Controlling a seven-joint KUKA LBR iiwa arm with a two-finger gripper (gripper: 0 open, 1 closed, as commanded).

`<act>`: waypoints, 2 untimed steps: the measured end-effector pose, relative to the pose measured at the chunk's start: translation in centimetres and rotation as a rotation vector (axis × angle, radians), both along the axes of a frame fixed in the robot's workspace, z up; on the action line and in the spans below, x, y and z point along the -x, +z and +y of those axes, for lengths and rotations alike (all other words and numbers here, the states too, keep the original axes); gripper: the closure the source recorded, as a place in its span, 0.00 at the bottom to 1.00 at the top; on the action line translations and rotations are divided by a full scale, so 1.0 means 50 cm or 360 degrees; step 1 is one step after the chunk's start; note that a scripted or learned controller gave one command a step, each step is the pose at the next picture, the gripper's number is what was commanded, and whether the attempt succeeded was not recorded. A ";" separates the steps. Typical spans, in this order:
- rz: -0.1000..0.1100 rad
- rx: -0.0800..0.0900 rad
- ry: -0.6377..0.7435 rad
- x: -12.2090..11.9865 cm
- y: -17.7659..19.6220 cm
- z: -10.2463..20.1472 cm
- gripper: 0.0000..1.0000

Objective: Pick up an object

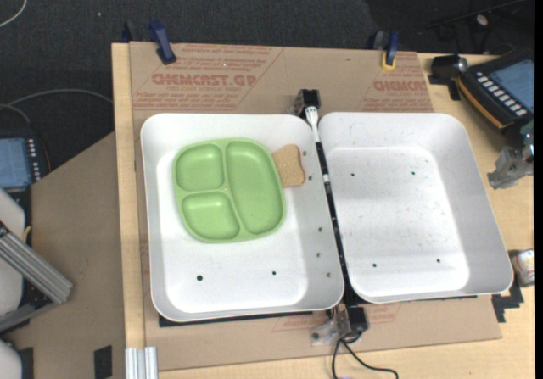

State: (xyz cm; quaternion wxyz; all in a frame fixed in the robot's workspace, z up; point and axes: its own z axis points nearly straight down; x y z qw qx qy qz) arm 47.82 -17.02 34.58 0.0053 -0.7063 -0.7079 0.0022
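A green plate (229,191) with three compartments lies in the upper part of the left bin (237,284). A tan, flat, bread-like piece (290,165) rests against the plate's upper right rim, near the divide between the bins. The right bin (407,199) has only small dark specks on its floor.
Both bins sit on a cardboard sheet (212,72) held by blue clamps (161,42) at the back. A grey metal part (512,164) stands just off the right bin's right rim, with a dark device (501,89) behind it. Cables run out at the front (348,335).
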 end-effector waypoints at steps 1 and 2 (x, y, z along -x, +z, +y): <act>-0.0037 0.0017 -0.0005 -0.048 0.176 -0.064 1.00; -0.0010 0.0003 0.0000 0.000 0.092 0.000 1.00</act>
